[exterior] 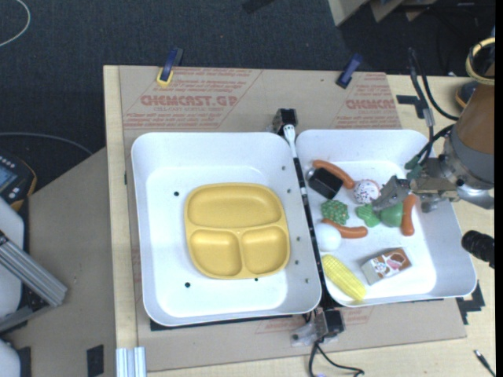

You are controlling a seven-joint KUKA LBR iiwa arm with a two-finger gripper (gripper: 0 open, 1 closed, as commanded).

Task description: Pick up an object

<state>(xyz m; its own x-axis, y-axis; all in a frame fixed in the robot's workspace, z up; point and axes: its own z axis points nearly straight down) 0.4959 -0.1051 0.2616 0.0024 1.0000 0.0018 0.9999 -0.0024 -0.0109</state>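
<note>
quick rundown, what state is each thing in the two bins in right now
yellow divided tray: lying flat in the left bin, compartments bare
corn cob: lying over the right bin's front rim
small box: lying flat, tilted
sausage: lying by the black block
green toy: resting apart from the gripper
gripper: low over the green pieces, grip unclear

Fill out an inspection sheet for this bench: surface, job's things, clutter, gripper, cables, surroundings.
Surface: brown board bearing two white bins.
Job's things: right white bin holds yellow toy corn, orange sausage, black block, green toys, small printed box.
Clutter: yellow three-compartment plastic tray in left white bin.
Gripper: two-finger gripper low over the green toys; finger state unclear.
Cables: black cables at upper right.
Surroundings: dark carpet.
</note>
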